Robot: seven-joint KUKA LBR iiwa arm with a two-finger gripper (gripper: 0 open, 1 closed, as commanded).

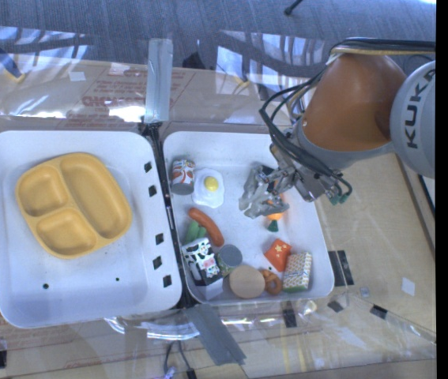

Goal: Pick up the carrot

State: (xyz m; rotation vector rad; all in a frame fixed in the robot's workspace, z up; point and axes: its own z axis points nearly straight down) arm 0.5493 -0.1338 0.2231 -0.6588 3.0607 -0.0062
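Carrot (273, 224) in right bin (312, 204), toward 3 o'clock of its floor: small orange piece with green tip, directly below gripper (265, 201). Orange fragment visible at gripper tips, just above carrot; contact or grasp not determinable. Gripper fingers pointing toward 7 o'clock, metal-grey, cluttered with cables; opening width not determinable.

Around carrot, same bin: orange wedge (278, 253) at 6 o'clock, near. Waffle block (298, 271) at 5 o'clock, against bin's lower right corner. Pretzel (272, 282) just beside waffle block, touching tan ball (246, 282). Grey disc (229, 255) at 8 o'clock of carrot. Sausage (206, 225) at 9 o'clock, lying at a slant, green item (194, 232) touching its lower end. Cow-print carton (201, 260) below sausage, at bin's left wall. Fried egg (210, 189) at 10 o'clock. Can (182, 175) just beside egg, at upper left corner.

Left bin (18, 290) touching right bin along shared edge. Yellow divided plate (73, 204) in left bin, three compartments, toward its upper half.

Arm (358, 101) entering from 3 o'clock, orange band above wrist.

Bench (382, 235) taped with clear film around both bins.
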